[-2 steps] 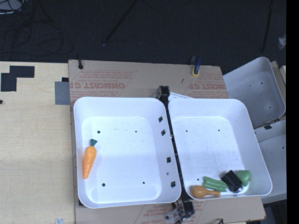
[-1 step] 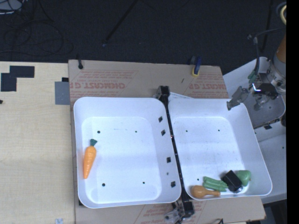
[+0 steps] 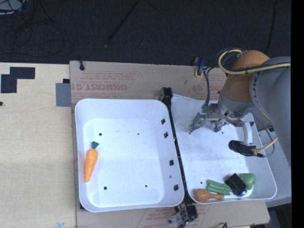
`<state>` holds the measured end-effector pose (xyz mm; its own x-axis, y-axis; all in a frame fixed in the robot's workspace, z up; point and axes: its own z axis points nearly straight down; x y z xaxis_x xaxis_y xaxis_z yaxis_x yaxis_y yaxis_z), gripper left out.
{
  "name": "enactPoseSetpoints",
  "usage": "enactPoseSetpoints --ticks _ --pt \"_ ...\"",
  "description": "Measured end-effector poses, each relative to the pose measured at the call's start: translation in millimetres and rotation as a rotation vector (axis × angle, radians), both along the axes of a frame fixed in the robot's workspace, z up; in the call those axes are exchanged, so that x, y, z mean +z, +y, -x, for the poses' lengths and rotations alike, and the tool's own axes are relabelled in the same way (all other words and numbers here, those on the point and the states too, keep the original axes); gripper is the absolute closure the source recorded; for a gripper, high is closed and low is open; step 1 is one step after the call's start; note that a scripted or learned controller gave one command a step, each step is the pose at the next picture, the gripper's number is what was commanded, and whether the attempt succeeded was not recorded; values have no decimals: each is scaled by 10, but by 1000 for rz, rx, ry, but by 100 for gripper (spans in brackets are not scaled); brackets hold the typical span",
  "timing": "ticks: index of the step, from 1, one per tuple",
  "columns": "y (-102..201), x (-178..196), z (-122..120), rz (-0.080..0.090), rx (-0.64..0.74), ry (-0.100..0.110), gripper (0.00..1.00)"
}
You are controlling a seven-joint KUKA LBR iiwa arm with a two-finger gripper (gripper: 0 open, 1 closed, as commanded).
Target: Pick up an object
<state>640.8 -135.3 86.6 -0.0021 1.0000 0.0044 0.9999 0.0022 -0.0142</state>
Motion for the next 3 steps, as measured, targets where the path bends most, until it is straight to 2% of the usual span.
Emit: enactPoseSetpoints --ticks 1,2,3 --pt "594 1547 -62 4 5 -27 0" --pt "902 2549 -47 4 2 -25 0" --pt "1710 3451 -12 3 6 -21 0"
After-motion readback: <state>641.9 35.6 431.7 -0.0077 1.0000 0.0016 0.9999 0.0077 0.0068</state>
